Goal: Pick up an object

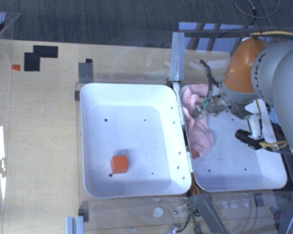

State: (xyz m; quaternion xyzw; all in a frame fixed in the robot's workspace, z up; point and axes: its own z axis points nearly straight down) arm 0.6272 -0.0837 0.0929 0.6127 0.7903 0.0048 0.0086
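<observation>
Holding two bins: one orange cube (119,164) (left), one pink cloth (198,126); fingers unclear.

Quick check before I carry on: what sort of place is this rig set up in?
Most likely a robotics lab test bench, not a home or shop floor. Two shallow white bins, left and right, sit on a wooden benchtop, the arm's gripper is over a pink cloth, and an orange block serves as a test object.
</observation>
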